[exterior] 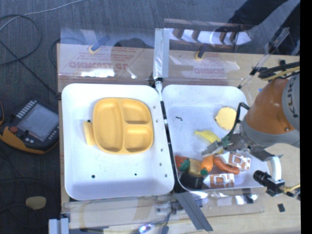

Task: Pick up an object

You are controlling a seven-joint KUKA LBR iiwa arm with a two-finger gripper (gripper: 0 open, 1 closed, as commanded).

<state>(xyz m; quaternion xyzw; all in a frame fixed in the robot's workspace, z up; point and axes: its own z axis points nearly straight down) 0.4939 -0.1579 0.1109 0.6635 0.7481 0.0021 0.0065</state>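
The arm reaches in from the right and its pincer (225, 147) hangs low over the near part of the right bin (195, 99), where the small things lie in a heap. The wrist hides the pincer's working end, so I cannot tell how it stands, nor whether anything sits in it. Just under and beside it lie a toy carrot (227, 166), an orange piece (207, 163), a white carton with red print (222, 180) and a yellow banana-like toy (207, 136); a round yellow disc (226, 117) lies apart toward the far wall. The crowding probably explains the low, slanted approach at the heap's edge. The left bin (73, 179) bears a yellow divided tray (123, 125), well away from the arm.
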